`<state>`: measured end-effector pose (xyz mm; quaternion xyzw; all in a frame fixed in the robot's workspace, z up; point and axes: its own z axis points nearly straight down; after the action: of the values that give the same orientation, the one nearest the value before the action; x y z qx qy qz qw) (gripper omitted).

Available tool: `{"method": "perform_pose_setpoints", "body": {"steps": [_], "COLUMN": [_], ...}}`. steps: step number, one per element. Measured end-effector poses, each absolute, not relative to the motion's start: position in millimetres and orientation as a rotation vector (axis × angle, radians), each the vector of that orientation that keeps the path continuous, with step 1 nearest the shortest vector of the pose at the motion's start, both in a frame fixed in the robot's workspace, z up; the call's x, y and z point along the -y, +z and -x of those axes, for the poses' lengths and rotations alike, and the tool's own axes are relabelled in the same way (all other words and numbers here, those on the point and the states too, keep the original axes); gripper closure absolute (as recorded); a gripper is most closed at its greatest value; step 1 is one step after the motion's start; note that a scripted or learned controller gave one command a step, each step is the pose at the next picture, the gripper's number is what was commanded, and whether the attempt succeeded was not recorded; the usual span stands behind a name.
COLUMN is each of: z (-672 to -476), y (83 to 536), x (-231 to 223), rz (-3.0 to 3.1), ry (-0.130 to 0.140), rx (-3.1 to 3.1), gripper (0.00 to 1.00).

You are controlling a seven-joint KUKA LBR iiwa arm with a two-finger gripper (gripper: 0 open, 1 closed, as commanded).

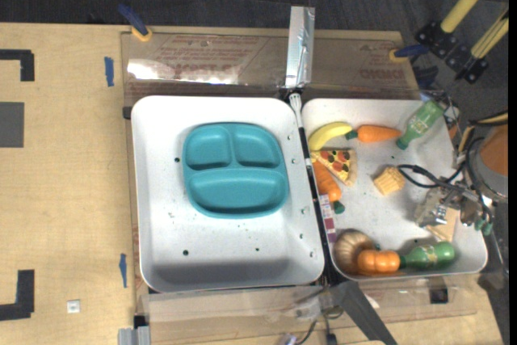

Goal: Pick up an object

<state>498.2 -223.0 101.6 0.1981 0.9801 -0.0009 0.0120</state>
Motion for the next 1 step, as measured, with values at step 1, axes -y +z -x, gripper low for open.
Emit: {"method": "perform_pose_setpoints", "body": {"steps": [1], "z": [-500.8], "y": [148.8], "x": [118.2], "rz": [-0.493], "ry": [0.004], "rx": [-3.092], "gripper": [1.00]}}
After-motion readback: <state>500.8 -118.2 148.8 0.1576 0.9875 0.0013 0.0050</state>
